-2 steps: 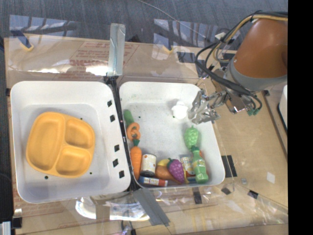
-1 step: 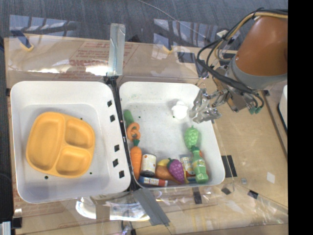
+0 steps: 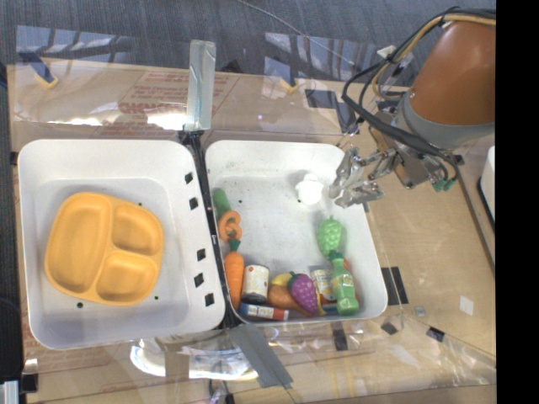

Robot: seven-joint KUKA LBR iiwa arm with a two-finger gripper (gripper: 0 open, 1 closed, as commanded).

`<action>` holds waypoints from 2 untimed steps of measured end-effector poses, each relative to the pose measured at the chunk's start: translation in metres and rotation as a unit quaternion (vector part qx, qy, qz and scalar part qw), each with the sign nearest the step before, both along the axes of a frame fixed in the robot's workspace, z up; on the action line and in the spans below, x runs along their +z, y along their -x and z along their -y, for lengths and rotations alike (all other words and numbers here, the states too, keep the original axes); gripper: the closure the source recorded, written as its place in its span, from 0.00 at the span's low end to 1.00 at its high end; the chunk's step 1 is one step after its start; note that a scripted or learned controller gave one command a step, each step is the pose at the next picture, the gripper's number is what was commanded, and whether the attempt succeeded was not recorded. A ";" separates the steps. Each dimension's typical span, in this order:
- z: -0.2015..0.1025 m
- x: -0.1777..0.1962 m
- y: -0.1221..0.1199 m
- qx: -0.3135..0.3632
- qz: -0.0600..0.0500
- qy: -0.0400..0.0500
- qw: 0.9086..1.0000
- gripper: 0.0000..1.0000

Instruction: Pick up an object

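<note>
Gripper (image 3: pixel 352 185) sat over the right rim of the right-hand shallow white bin (image 3: pixel 278 154), its metal fingers pointing down and left, and from this angle I could not tell how wide they stood; nothing showed between them. Just beside the tool on its left, a small white ball (image 3: pixel 309 191) lay on the bin floor, close but apart from the fingertips. Below the tool, a green bunch of toy grapes (image 3: pixel 330 236) rested near the right wall, and under that a green plastic bottle (image 3: pixel 344 290) lay in the lower corner. Further down and left, a purple toy grape cluster (image 3: pixel 304 292), a small white can (image 3: pixel 254 282) and an orange toy carrot (image 3: pixel 234 274) crowded the bottom edge together. Up along the dividing wall, an orange ring-shaped toy (image 3: pixel 229 225) lay touching a green toy vegetable (image 3: pixel 221 200). Well away to the left, the other white bin (image 3: pixel 50 154) carried a yellow three-compartment plastic tray (image 3: pixel 104 248). Behind the tool, to the right, the grey arm with its orange band (image 3: pixel 450 70) rose with black cables looped around it.
</note>
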State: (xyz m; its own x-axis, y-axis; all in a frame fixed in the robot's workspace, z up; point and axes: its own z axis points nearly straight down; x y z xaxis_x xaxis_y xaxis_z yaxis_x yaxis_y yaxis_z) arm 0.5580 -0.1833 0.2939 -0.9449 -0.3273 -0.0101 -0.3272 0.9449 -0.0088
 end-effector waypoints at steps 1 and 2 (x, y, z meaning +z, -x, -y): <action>0.001 0.007 -0.027 0.077 -0.004 -0.001 0.997 1.00; 0.025 0.058 -0.100 0.228 -0.004 0.000 0.974 1.00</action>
State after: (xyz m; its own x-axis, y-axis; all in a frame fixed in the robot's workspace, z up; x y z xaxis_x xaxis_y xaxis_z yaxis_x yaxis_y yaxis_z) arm 0.6583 -0.2081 0.3523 -0.7016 -0.7126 -0.0034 -0.7126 0.7016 -0.0050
